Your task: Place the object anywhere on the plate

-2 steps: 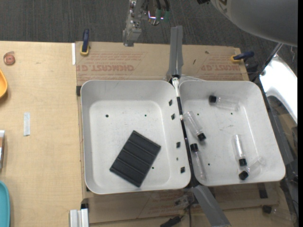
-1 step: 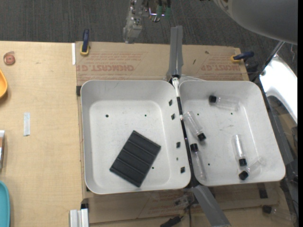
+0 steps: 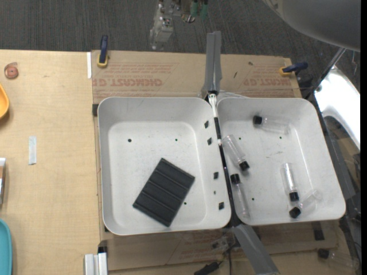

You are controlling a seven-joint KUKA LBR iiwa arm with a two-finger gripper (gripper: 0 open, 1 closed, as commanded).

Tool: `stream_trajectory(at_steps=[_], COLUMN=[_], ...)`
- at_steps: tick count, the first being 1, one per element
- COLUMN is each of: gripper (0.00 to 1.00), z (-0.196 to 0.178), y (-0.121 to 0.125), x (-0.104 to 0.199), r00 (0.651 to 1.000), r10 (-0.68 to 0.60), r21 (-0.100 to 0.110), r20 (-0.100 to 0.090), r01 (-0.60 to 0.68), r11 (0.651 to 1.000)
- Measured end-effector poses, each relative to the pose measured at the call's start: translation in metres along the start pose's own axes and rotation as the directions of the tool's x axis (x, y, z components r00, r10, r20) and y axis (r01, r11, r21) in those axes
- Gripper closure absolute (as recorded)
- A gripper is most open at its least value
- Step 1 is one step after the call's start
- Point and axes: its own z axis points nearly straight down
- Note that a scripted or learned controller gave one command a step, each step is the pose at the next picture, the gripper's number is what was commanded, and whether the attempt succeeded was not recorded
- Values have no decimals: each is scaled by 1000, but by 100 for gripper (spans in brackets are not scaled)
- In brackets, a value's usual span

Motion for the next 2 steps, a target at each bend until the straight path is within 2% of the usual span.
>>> stream_trajectory(at_steps=[2], gripper=[100], z=[-16], y=[1], x=[-3], r00=[1000], r10=[1], r21=[-1], r20=[4], r01=[-1], r11=[1000])
